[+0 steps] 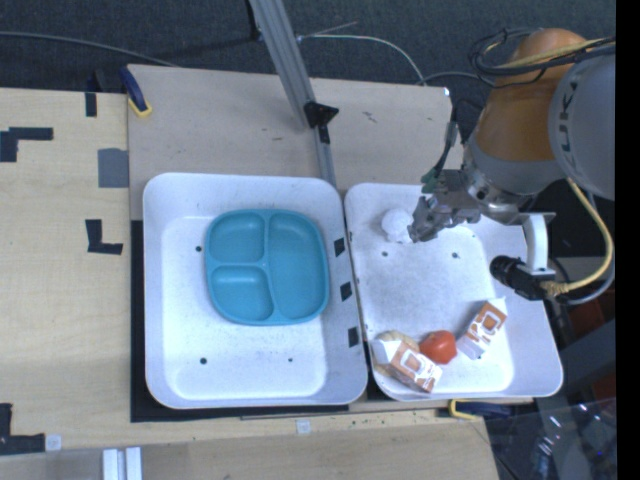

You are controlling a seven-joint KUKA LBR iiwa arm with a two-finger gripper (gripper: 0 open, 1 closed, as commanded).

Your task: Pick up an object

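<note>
We are reading the small white object (394, 224) as the likely target: it is lying near the top-left corner of the right bin (530, 373), just beside the fingertips on their left, maybe touching, too close to call. The gripper (424, 223) is hanging low over that corner, and we cannot tell whether it is open or closed because the dark parts are blurring together; nothing is showing between them, so we are not counting a grasp. Well apart from the fingers, toward the bin's near edge, a red tomato-like item (438, 347) is sitting between an orange-and-white packet (405, 360) and a small orange-and-white carton (483, 327). Across the divider, the left bin (165, 368) is holding a teal divided plate (267, 266), far from the fingers. Our judgement: approach is looking done, but grip and lift are both still to do.
</note>
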